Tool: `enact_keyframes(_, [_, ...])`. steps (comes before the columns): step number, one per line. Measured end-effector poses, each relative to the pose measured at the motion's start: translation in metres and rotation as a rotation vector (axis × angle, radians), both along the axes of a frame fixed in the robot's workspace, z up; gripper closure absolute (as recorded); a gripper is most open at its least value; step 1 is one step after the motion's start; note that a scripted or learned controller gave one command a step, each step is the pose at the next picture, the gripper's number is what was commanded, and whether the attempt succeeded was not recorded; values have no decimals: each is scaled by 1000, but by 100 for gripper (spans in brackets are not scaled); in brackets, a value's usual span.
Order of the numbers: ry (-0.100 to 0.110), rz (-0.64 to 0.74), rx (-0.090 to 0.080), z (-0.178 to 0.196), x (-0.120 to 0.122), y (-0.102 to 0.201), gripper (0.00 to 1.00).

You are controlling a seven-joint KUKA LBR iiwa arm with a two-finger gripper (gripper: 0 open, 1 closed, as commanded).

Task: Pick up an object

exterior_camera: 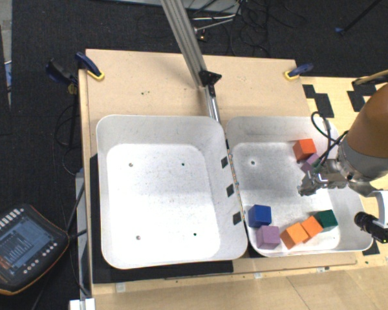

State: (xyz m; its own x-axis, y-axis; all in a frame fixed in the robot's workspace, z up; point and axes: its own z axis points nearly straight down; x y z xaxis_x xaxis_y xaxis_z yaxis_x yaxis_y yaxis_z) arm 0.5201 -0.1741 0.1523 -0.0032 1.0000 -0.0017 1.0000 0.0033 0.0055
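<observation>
A: Tool (308,185) low over the right bin (271,154), right of centre, arm entering from the right. Whether it is open or closed cannot be told from here; the wrist hides that.

B: Nearest candidate?

A: A small purple block (309,163), just above the tool tip, touching or almost touching an orange block (303,149) beyond it. No object can be seen gripped.

B: The rest?

A: Along the bin's near edge: blue block (259,214), second purple block (268,236) just beside it, then a second orange block (296,232) pressed against a green block (325,221). Left bin (110,192) carries nothing relevant.

B: Risks?

A: Judged only: the purple block sits so tight to its orange neighbour that a descending tool could land on top of either, or catch both and drop them on the lift. It could also shove the pair toward the bin's far wall. A tool offset to one side would close on air.

B: Orientation of the purple block?

A: Mostly hidden, too small to read a long axis. Looks roughly cubic, so no clear pointing direction. The orange one beside it sits slightly skewed to the bin walls, faces turned diagonal.

B: The near-edge ones?

A: The orange-green pair forms a row running up and to the right, skewed to the bin's near edge. A grip across that row's narrow width would seem safest.
</observation>
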Motion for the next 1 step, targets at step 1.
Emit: enact_keyframes(1, [-2, 0, -1, 63, -3, 0, 100])
